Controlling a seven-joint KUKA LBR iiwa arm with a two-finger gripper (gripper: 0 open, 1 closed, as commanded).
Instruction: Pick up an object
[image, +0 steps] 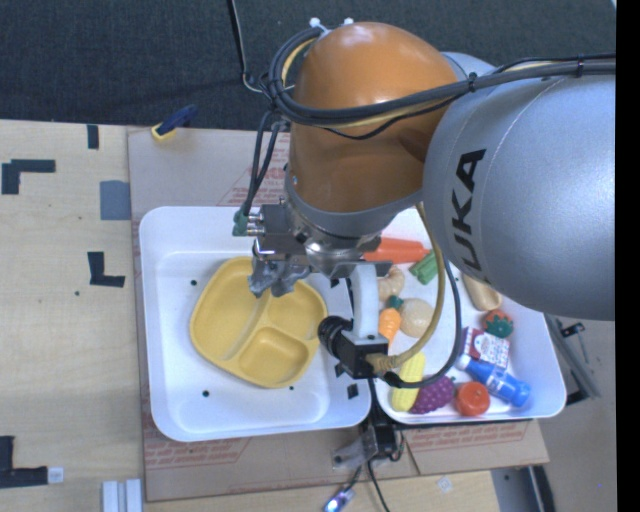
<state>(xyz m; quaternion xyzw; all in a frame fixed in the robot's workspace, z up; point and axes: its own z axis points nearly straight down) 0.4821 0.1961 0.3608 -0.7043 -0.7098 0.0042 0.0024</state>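
The gripper (272, 282) hung low over the yellow divided plastic plate (255, 325) — presumably its target — though its finger state was impossible to tell.

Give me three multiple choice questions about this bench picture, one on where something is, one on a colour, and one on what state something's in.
1. Where does the yellow divided plate lie?
A. in the left bin
B. in the right bin
C. on the bench outside both bins

2. What colour is the toy bottle in the right bin?
A. green
B. blue
C. white

3. How does the yellow divided plate lie?
A. upside down
B. leaning against the bin wall
C. flat, compartments facing up

Answers: 1 A, it rests on the left bin's floor, below the gripper. 2 B, its body is blue. 3 C, its compartments and dividing ridges show from above.
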